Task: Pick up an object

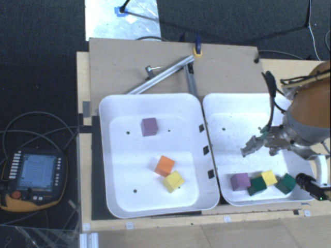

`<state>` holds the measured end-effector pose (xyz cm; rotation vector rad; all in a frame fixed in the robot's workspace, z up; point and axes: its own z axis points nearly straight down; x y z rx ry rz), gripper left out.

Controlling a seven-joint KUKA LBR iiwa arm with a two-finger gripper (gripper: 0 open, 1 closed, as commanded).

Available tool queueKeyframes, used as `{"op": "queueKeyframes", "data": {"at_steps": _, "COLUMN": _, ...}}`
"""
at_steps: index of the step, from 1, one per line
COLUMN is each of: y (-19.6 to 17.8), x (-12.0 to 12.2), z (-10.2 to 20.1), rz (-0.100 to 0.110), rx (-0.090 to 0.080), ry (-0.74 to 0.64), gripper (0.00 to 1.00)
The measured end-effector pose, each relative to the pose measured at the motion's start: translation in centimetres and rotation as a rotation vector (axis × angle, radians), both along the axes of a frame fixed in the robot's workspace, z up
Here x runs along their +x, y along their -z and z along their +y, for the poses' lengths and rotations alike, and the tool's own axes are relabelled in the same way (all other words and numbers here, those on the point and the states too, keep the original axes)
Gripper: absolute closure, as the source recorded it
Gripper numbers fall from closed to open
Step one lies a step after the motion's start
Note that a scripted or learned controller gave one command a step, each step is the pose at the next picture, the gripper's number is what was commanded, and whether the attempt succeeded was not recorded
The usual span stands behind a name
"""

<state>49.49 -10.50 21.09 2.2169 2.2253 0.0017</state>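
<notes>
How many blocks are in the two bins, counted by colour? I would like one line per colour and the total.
Purple blocks: 2
Yellow blocks: 2
Orange blocks: 1
Dark green blocks: 2
Total: 7 blocks

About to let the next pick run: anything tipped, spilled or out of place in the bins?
Nothing stands out. The purple, orange and yellow cubes sit flat in the left bin; the other four blocks cluster along the right bin's near wall. The tool hovers above that bin's floor.
</notes>
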Motion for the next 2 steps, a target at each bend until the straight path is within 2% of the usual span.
{"op": "queueKeyframes", "data": {"at_steps": 1, "y": 0.0, "x": 0.0, "z": 0.0, "rz": -0.001, "rx": 0.0, "ry": 0.001, "gripper": 0.0}}
{"op": "queueKeyframes", "data": {"at_steps": 2, "y": 5.2, "x": 0.7, "z": 0.8, "rz": 0.005, "rx": 0.001, "ry": 0.001, "gripper": 0.0}}
